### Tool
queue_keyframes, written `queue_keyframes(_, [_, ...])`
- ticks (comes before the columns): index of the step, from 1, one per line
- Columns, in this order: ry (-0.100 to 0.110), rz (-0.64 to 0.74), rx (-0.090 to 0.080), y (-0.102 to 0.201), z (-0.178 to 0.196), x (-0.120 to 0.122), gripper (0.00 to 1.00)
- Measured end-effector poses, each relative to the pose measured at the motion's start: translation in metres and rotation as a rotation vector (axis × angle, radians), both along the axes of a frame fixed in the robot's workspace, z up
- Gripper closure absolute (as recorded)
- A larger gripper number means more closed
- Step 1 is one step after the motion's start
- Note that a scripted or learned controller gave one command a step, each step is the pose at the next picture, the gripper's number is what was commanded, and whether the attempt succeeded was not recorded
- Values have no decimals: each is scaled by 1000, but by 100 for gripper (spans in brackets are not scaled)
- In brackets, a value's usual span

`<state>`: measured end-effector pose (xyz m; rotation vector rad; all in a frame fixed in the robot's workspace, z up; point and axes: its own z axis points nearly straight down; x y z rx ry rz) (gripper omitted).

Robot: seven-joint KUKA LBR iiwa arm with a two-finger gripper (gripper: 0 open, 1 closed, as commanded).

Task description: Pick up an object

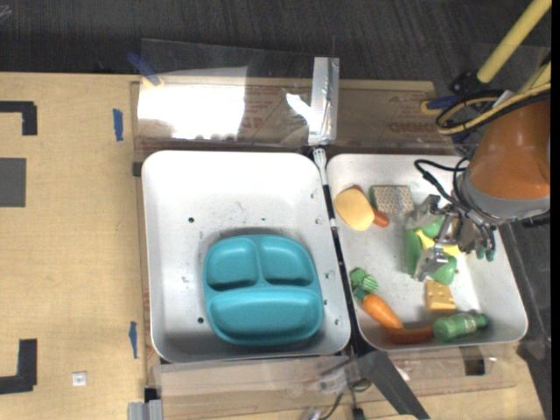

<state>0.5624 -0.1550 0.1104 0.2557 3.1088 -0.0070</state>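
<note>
My gripper point(435, 250) hangs low in the right bin point(507, 278), right over a cluster of green and yellow toy pieces point(415, 248). It touches or nearly touches them, and its body hides part of the cluster. Around it lie a yellow rounded toy point(354, 208), a grey textured block point(391, 199), a yellow cheese wedge point(439, 297), an orange carrot point(382, 311) with a green top, and a green bottle-shaped toy point(459, 325). The view does not show any of them lifted.
A teal divided plate point(261, 289) lies in the left bin point(175, 191). The ridge between the two bins runs just left of the carrot. Black and yellow cables point(455, 112) trail behind the arm's orange band point(516, 160) at the upper right.
</note>
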Motion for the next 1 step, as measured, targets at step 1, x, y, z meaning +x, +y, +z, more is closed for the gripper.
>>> queue_keyframes(1, [10,-67,7,-22,-22,0,0])
